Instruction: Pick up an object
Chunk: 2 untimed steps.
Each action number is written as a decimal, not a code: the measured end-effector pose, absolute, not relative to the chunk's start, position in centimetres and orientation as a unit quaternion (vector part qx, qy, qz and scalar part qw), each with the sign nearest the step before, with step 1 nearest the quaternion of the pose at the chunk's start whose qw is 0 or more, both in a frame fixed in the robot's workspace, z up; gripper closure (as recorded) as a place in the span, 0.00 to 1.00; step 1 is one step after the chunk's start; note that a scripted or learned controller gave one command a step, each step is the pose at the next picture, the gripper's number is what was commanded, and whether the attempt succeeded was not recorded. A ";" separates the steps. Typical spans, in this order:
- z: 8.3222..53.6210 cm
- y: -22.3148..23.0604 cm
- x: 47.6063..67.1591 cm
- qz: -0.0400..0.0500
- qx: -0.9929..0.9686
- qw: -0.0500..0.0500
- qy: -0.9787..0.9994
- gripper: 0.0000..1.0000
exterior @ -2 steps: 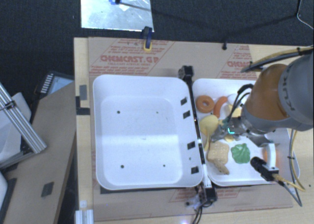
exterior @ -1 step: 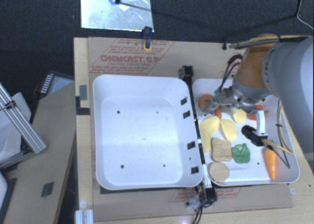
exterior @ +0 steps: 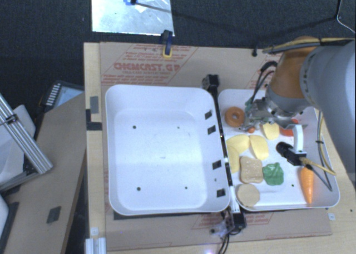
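The gripper [exterior: 258, 115] hangs low over the right bin [exterior: 325, 194], just beside the doughnut [exterior: 234, 116], above yellow slices [exterior: 249, 146], a carrot [exterior: 306, 185] and toast [exterior: 251, 170].

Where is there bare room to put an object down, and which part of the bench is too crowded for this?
The large white left bin offers a wide bare floor, bordered by its own rims. The white right bin is crowded: the brown ring-shaped doughnut, yellow slices, tan toast piece, green leafy piece and orange carrot lie close together, and the grey arm hangs over its far end.
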State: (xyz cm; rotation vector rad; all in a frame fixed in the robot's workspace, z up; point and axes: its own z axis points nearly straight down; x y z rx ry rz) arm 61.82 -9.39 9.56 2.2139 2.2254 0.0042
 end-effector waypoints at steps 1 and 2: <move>19.0 -2.8 62.2 0.004 0.704 0.003 0.711 1.00; 19.9 -1.7 61.9 0.001 0.705 0.001 0.709 1.00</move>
